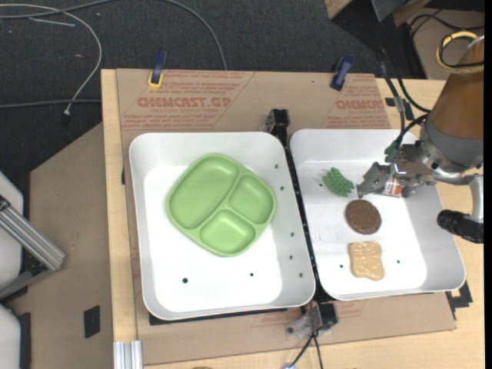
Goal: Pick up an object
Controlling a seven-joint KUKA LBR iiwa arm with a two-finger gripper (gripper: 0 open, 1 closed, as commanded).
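In the right bin (pixel 430 271), the gripper (pixel 374 181) hangs low over the far half, the arm reaching in from the right with its orange band above the wrist. Its fingers look slightly parted and nothing shows between them. 3 small things lie here that it could take: a green leafy piece (pixel 337 181) just left of the fingertips, a round brown disc (pixel 363 217) just nearer than them, and a tan waffle-like biscuit (pixel 367 260) nearer still, each apart from the others. All 3 look like light toy food. The disc and biscuit appear flat, stiff and smooth, so they would likely need a pinch across their edges and could slip; the leafy piece stands a little higher and looks bumpy, probably the easiest to catch around its middle. In the left bin (pixel 146 206) rests 1 green divided plate (pixel 221 204), well apart from the gripper.
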